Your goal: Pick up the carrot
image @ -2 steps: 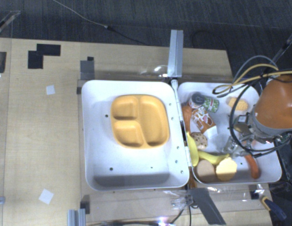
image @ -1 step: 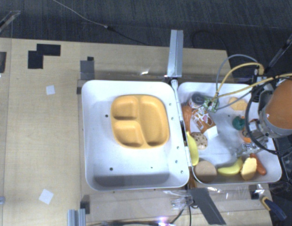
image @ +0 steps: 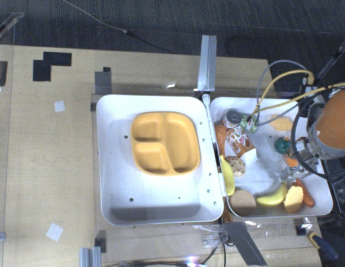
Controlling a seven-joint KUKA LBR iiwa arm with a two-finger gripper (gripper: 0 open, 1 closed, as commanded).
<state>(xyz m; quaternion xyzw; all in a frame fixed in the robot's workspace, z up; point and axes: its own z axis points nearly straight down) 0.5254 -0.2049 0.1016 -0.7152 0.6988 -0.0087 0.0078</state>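
Note:
The carrot [image: 307, 197], a short orange-red tapered piece, lies in the right bin [image: 261, 154] by its front right corner, just right of a pale yellow fruit piece [image: 293, 199]. My gripper [image: 292, 175] reaches down from the right into that bin. Its tip is just above and to the left of the carrot, close over the fruit piece. The orange band and wrist [image: 334, 129] with looped cables cover the bin's right side. I see nothing held.
The right bin also holds a banana [image: 272, 196], a brown round fruit [image: 243, 200], a cookie [image: 235, 164], a snack packet [image: 239, 142], a grey can [image: 233, 117], a teal item [image: 282, 145] and an orange strip [image: 220, 133]. A yellow divided plate [image: 164, 142] sits in the left bin [image: 114, 166].

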